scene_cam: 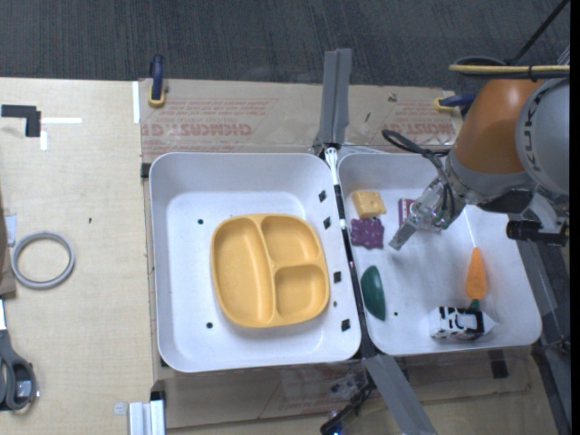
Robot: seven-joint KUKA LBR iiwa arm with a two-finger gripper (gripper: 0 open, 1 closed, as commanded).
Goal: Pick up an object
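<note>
The pincer [405,231] is hanging empty, fingers apart, just beside the purple block [367,233] near the right bin's [507,333] left wall; probably light, stiff, graspable across its sides.

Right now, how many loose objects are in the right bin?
5: a yellow block and a purple piece near the divider, a green piece below them, a carrot at right, and a black-and-white toy in front. The arm may hide more.

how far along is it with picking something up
Nothing looks picked yet. The gripper hangs in the right white bin, beside the purple block and yellow sponge-like piece. Both lie in that bin, as does the orange carrot-shaped toy. Grasp and lift remain.
</note>
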